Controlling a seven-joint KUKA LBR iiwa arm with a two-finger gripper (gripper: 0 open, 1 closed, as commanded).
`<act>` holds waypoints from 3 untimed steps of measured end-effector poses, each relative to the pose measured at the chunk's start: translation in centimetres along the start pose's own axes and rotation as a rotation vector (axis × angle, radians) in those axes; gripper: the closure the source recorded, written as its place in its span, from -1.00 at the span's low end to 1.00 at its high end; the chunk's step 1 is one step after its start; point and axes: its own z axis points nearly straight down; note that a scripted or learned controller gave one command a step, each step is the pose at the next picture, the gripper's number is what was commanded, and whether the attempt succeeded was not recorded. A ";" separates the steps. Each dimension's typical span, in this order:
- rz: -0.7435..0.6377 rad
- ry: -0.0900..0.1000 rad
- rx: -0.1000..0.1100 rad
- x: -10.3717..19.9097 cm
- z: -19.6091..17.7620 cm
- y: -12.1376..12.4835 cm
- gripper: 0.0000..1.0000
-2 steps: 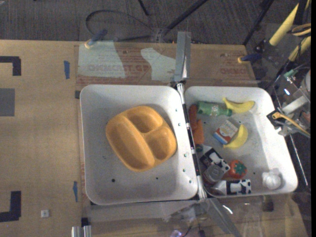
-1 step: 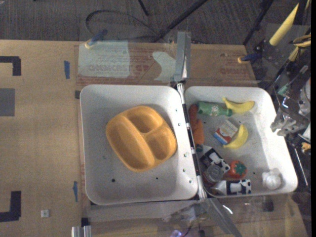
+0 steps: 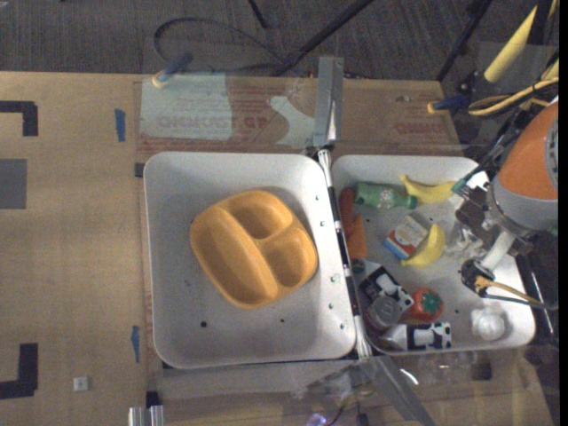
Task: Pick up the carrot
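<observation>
- surface (image 3: 71, 264): pale wood board, matt, faint grain.
- left bin (image 3: 164, 264) and right bin (image 3: 390, 167): white plastic, smooth, dull sheen; a few dark specks on the left one's floor.
- divided plate (image 3: 253, 247): yellow-orange plastic, smooth, soft gloss on the ridges.
- carrot (image 3: 352, 229): orange, smooth, looks like moulded plastic.
- upper banana (image 3: 426, 189), lower banana (image 3: 429, 247): yellow, plastic look, slight shine.
- can (image 3: 386, 311): grey metal top, reflective.
- sheet (image 3: 213, 109) behind the bins: clear film, glossy.
- floor (image 3: 133, 16): grey carpet, rough, matt.

Rounded arm (image 3: 530, 171) w/ broad orange band above a grey wrist section. The gripper (image 3: 470, 211) is dark grey & silver metal, blocky, w/ pale glints on its edges.
</observation>
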 end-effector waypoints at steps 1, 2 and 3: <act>0.302 0.001 -0.004 2.2 -5.9 -2.4 1.00; 0.631 0.000 0.001 0.0 -7.7 -9.2 1.00; 0.628 -0.002 0.003 0.1 -8.6 -9.2 1.00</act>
